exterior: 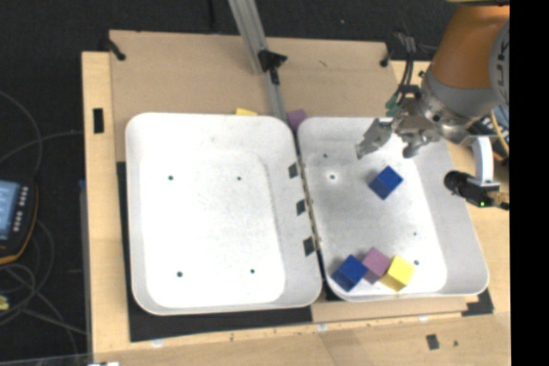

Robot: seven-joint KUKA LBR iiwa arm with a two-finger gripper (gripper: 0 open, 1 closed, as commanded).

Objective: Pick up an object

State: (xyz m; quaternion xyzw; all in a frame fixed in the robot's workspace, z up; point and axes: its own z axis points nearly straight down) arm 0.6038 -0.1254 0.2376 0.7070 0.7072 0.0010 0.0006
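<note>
A blue cube (pixel 386 182) lies alone in the upper middle of the right bin (pixel 429 223). At that bin's front edge a darker blue cube (pixel 350 272), a purple cube (pixel 375 263) and a yellow cube (pixel 398 273) sit in a tight row. My gripper (pixel 394 141) hangs over the back of the right bin, just above and behind the lone blue cube. Its two fingers (pixel 371 139) are spread apart with nothing between them.
The left bin (pixel 210 210) stands beside the right one. A yellow block (pixel 247 111) and a purple block (pixel 296 117) lie on the bench behind the bins. A grey metal pole (pixel 244 9) slants down to the gap between the bins.
</note>
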